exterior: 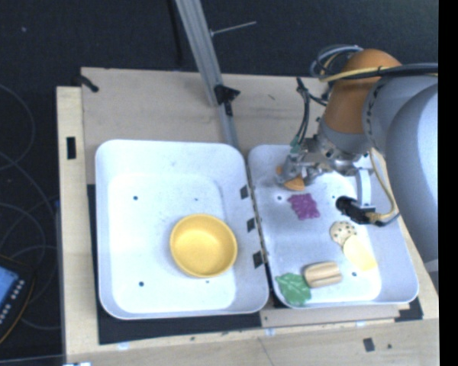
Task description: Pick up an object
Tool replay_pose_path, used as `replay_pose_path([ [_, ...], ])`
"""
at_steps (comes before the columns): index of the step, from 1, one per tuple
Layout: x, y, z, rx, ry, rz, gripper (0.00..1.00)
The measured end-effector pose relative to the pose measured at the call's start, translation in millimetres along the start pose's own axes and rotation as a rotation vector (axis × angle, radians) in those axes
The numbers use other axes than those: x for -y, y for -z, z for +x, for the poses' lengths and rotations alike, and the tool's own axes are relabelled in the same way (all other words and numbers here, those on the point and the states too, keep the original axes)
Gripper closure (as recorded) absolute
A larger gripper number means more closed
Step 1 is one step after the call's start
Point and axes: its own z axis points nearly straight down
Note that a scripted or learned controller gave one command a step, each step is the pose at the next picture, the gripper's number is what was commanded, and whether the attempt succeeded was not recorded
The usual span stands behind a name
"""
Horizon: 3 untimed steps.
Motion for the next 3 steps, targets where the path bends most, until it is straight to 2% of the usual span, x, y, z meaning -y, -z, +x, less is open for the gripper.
replay_pose_path([
  [2, -8, 110, -9, -0.002, 0.009, -0.004, 1.0],
  [3, 9, 116, 32, -0.004, 0.011, 0.002, 1.0],
])
